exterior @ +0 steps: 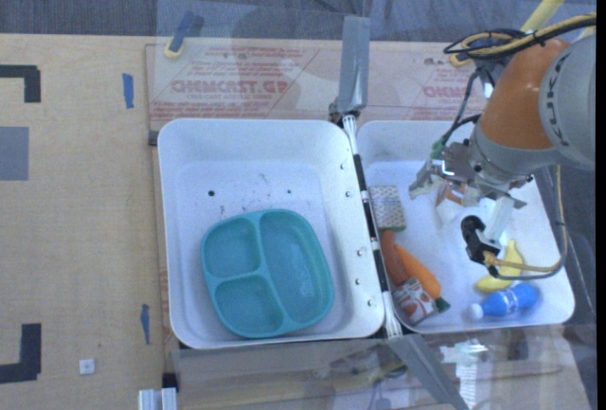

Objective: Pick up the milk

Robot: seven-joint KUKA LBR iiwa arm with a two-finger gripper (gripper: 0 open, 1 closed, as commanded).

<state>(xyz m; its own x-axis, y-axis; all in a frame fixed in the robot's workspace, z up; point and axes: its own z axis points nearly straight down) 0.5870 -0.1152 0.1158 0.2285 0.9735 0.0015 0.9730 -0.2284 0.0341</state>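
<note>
the milk is a small carton lying on its side in the right bin, in that bin's lower-left corner as the view shows it, close against the wall between the 2 bins. this position leaves little free space on its wall side, so access is judged best from above.

a carrot lies slanted just above the carton. its lower end touches or nearly touches the carton, and which of these is the case cannot be told. a grey checkered block sits farther up along the same wall.

across the bin, a blue bottle lies on its side near the lower rim, with a yellow banana-like item just beside it. both are well apart from the milk and do not obstruct it.

the gripper hangs over the upper half of the right bin, well apart from the milk. whether it is open or closed cannot be told from this view, and nothing is seen held in it. the arm reaches in from the right.

the left bin holds 1 teal divided plate with 3 compartments. it plays no part in the task.

judgement: the pick is not yet begun. the next move calls for travel to the lower-left corner and a descent clear of the carrot.

risk: the wall and the carrot crowd the carton, so the gripper may strike either 1 or push the carton aside.
</note>
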